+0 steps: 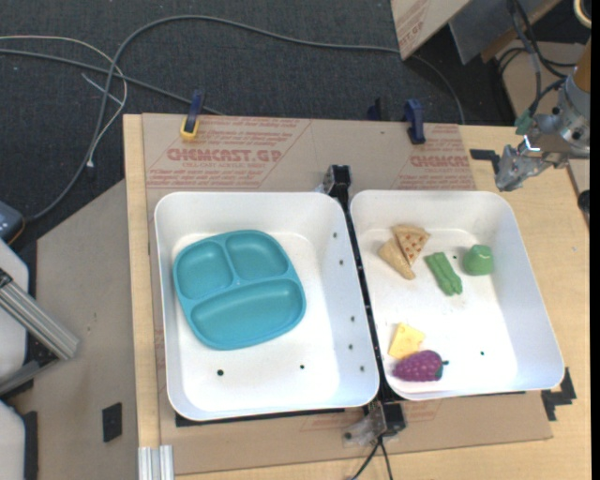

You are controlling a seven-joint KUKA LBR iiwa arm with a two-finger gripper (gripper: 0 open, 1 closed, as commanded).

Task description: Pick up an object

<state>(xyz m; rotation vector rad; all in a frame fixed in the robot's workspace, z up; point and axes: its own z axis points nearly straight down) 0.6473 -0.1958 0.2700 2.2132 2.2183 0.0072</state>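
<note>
In the right bin (525, 281) lie several toy foods: a tan waffle wedge (410, 244), a bread piece (396, 260), a green pickle (443, 273), a green pepper (478, 260), a yellow cheese wedge (405, 339) and a purple grape bunch (418, 367). My gripper (514, 169) hovers above the bench beyond the right bin's far right corner, away from all of them. Nothing shows between its fingers.
The left bin (178, 375) holds a teal divided plate (240, 287). Blue clamps (193, 112) (413, 122) pin the cardboard at the back. Cables trail over the dark floor at upper left. A cardboard box (427, 21) stands at the top.
</note>
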